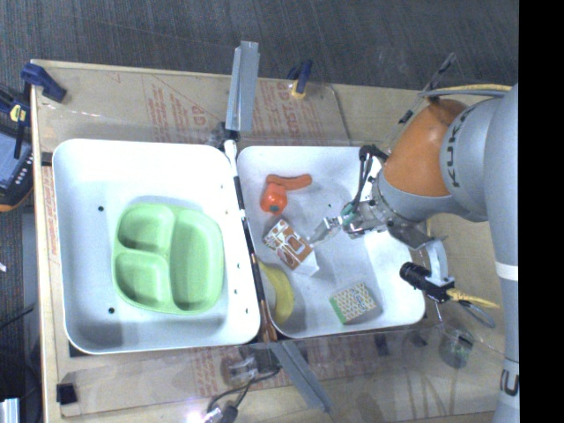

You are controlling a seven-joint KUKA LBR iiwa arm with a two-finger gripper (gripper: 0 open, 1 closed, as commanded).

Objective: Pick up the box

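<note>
Right bin (388,263) — tool (328,228) just right of box (288,243), grip state unclear.

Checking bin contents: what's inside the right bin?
Right bin holds an orange tool, patterned box, banana and green sponge. The arm covers its right edge.

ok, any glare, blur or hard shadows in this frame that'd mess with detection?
Camera view: sharp overall; soft shadow inside the left bin along its near wall; the right bin is evenly lit; a small glare spot sits on the bench at the frame's bottom edge.
</note>
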